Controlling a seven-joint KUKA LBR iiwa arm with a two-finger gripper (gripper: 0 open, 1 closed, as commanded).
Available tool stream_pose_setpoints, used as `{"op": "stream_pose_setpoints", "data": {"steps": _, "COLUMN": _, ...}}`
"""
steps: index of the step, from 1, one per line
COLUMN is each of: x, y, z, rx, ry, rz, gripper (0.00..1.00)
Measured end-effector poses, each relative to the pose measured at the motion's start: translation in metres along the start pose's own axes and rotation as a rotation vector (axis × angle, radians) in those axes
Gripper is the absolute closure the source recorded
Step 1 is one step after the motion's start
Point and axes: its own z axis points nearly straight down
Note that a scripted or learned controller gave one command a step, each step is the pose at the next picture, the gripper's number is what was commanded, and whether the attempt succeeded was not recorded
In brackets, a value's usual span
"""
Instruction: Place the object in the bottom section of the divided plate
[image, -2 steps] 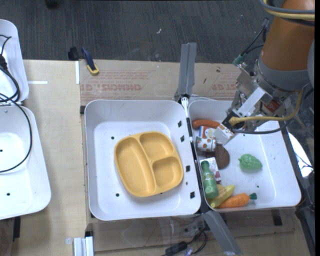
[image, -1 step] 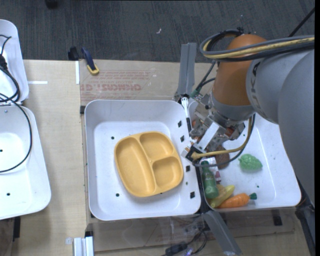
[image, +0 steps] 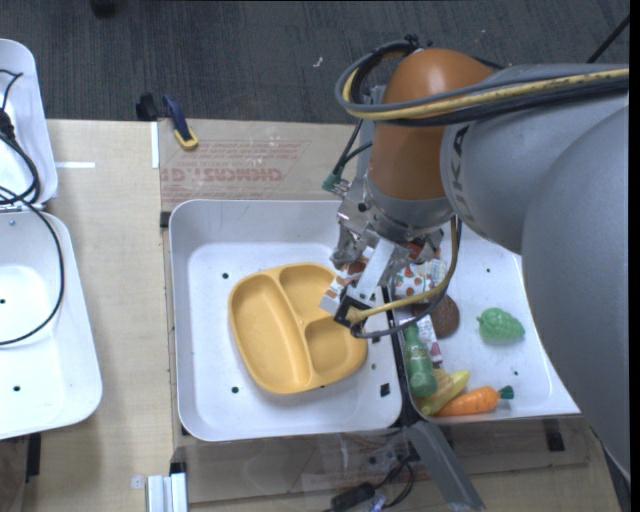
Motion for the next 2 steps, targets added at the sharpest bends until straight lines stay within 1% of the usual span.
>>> {"op": "stream_pose_setpoints", "data": {"steps": 1, "x": 0.0740, "y": -0.0327, "z": 0.0208, "rx": 0.000, "ry": -0.001, "rz": -0.183, "gripper": 1.00}}
{"op": "stream_pose_setpoints", "data": {"steps": 2, "x": 0.0739, "y": -0.0324, "z": 0.0205, "rx": 0.000, "ry": -0.001, "rz": -0.183, "gripper": 0.00}}
